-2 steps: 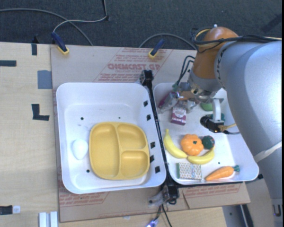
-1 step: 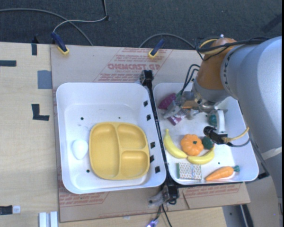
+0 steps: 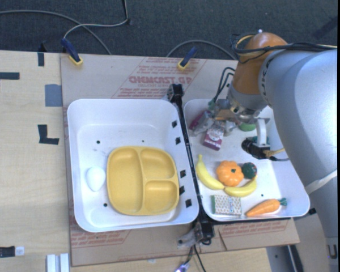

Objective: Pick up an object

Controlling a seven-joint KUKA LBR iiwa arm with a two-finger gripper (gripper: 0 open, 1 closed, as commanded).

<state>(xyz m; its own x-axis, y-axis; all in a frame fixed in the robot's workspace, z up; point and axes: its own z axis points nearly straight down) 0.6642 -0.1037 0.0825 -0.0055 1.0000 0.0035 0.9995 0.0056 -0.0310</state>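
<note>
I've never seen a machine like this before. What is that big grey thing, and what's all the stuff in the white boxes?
The big grey thing is a robot arm, with an orange band near its wrist. The camera looks down from above a bench, and the arm reaches in from the picture's right. At its end is a gripper, a hand with two fingers, hanging low over the right white bin. Its job is to pick something up. That bin holds toy food: a banana, a small orange pumpkin, a carrot, and a small packet just below the gripper. The left white bin holds a yellow divided plate and a white egg-shaped thing. I can't tell whether the gripper holds anything.
</note>
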